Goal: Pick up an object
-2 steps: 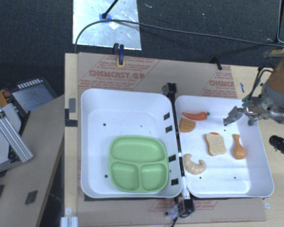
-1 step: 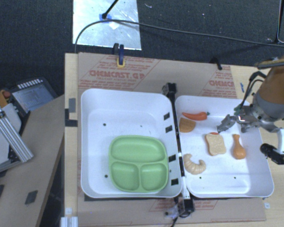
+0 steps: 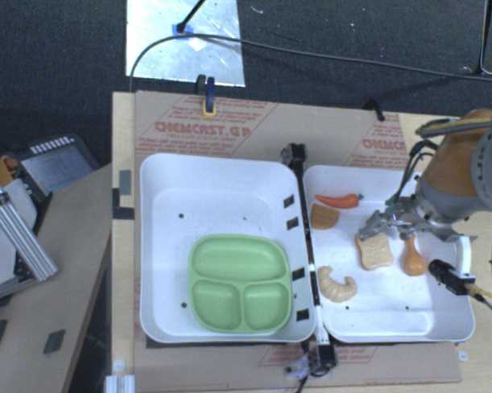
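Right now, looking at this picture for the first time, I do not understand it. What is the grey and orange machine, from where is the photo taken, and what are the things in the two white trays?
The photo comes from one fixed camera above the bench, looking down at a slant. The grey machine with the orange band is a robot arm reaching in from the right. Its gripper hangs over the right shallow white bin, close to the toy bread slice; whether it holds anything cannot be judged. That bin also contains an orange-red toy carrot, a small brown piece, a pale curved croissant-like toy and an orange pear-shaped toy. The left white bin contains a green plastic plate with three compartments.
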Controlling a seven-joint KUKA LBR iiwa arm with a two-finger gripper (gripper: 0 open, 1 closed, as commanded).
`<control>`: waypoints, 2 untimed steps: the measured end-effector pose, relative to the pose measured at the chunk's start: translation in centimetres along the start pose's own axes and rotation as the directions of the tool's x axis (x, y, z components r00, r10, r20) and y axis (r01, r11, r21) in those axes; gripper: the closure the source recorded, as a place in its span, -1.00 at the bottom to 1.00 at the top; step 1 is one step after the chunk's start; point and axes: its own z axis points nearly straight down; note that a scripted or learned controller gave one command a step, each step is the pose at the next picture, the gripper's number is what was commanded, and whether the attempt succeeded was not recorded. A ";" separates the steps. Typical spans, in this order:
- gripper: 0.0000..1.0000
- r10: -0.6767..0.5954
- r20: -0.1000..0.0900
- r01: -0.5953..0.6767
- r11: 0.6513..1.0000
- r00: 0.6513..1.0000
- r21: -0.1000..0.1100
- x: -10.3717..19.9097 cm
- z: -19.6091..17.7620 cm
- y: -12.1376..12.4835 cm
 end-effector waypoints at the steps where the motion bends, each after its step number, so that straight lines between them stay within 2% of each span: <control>1: -1.00 0.002 0.000 -0.002 1.000 1.000 -0.009 0.1 1.1 0.3; 2: 1.00 0.000 0.002 0.000 1.000 1.000 -0.008 0.0 0.1 0.2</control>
